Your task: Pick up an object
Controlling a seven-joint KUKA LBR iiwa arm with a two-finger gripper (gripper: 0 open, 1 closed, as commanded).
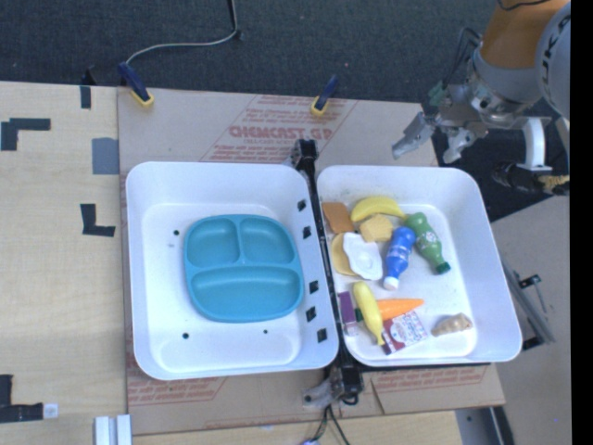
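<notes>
Plainly, the two-finger metal gripper (434,140) hangs high over the cardboard sheet (269,133), just beyond the far rim of the right-hand shallow white plastic bin (482,211), its fingers spread wide with nothing between them, a stance that suits an approach, not a grasp. Every candidate for picking lies below and nearer the camera than the claw, crowded into that bin: a curved yellow toy banana (376,208), a small blue bottle with a white cap (398,256), a green bottle (429,241) touching it, an orange toy carrot (400,308) and a knobbly beige ginger piece (453,324). Well to the claw's left, the other white bin (148,193) holds a light-blue divided plastic tray (244,267). The crowding probably favours an outlying piece, such as the ginger.
</notes>
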